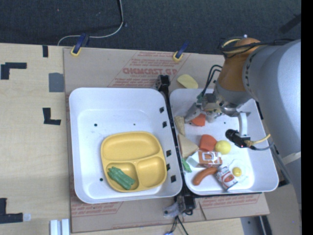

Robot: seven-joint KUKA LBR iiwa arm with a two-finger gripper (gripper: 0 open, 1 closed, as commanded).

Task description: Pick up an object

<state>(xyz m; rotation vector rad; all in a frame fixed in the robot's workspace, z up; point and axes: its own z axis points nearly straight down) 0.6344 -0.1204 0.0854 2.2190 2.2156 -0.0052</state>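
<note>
My gripper [207,109] hangs low over the back left part of the right bin [261,180]. An orange-red piece [198,121] lies right under its left side, touching or nearly touching it. Closer to the front lie a red block [208,141], a yellow lemon [223,147], a red and white carton [210,157], a sausage [202,176], a second small carton [226,178] and a fried egg [237,171]. Pale wedges [186,144] rest by the bin's left wall.
The left bin [88,106] holds a yellow divided plate [132,148] with a green pickle [121,177] in one compartment. A pale yellow item [187,81] lies on the cardboard behind the right bin. The grey arm [274,82] covers the right bin's far right side.
</note>
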